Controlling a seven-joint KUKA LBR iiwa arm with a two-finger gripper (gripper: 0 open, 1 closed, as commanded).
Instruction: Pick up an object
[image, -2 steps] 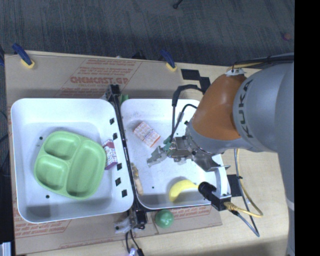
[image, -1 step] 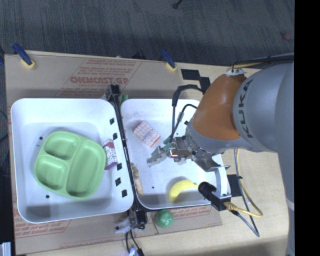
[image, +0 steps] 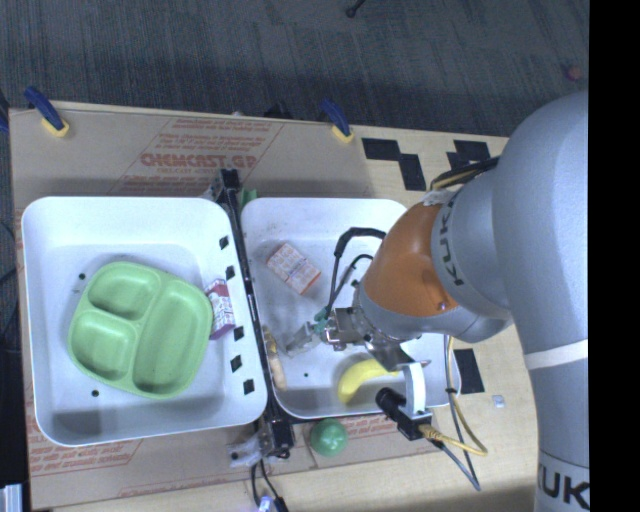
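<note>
yellow banana (image: 360, 379) lies in the right bin (image: 300, 215) just below my gripper (image: 335, 335) (finger state impossible to tell); green plate (image: 140, 327) sits left.

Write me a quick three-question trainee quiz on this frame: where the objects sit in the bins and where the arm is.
1. True or false: the green divided plate lies in the left bin.
2. Which object lies nearest the arm's wrist in the right bin? A) yellow banana B) small tan box C) green ball
3. Fill in: the green ball rests ____ the bins, on the cardboard at the near edge.

Key: 1 true. 2 A; the banana lies just below the wrist, the box farther up the bin. 3 outside.
</note>
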